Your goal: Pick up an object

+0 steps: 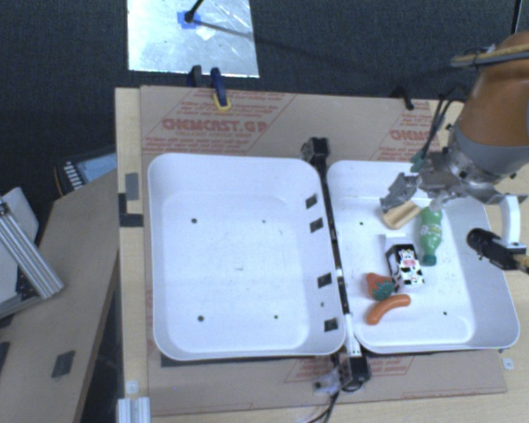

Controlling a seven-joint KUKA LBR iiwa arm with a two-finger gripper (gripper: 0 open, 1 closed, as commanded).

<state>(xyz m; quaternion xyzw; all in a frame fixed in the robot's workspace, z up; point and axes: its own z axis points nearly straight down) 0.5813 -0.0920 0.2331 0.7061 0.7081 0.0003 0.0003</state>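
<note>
Bench, two bins, one bottle

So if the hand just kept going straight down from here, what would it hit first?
Most likely the tan block lying right under the hand in the right bin; the green bottle lies just beside that line. Depth is hard to judge from this slanted view.

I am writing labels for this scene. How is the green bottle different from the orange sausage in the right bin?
The bottle is green with a white label; the sausage is plain orange. The bottle lies nearly along the bin's depth, close below the end effector; the sausage lies more crosswise, nearer the front edge. The bottle looks thicker. Both lie flat in the right bin.
</note>
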